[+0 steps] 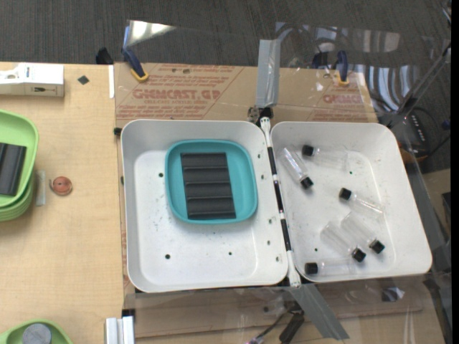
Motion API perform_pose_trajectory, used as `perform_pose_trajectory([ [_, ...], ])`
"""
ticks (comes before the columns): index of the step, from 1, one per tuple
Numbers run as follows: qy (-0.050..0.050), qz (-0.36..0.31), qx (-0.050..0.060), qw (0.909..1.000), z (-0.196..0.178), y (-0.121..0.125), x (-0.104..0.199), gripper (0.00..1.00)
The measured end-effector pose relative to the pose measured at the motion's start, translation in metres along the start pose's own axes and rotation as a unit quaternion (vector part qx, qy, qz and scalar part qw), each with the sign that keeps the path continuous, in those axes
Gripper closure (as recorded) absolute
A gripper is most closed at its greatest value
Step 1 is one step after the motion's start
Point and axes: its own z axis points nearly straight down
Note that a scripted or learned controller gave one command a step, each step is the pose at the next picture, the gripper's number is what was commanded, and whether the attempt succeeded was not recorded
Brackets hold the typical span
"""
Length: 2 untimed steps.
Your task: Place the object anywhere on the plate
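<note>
Bench top under dark carpet, seen from above

A dark grey ribbed floor (pixel 215 6) fills the top of the camera view. Below it lies a pale wooden bench (pixel 64 264), with a sheet of brown printed cardboard (pixel 193 88) laid flat across its far side, held by a clamp (pixel 133 63) at its left corner and another clamp (pixel 341 69) toward the right. A strip of grey tape (pixel 267 74) runs down the cardboard's middle. Clear plastic sheeting (pixel 373 56) glints at upper right, catching bright reflections.

Colours and markings of the arm cannot be told.
</note>
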Motion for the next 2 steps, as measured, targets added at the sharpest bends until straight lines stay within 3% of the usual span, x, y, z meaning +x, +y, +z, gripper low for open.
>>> perform_pose_trajectory([
  [2,0.000,-0.003,-0.001,1.0000,0.0001,0.0001,0.0050,0.00],
])
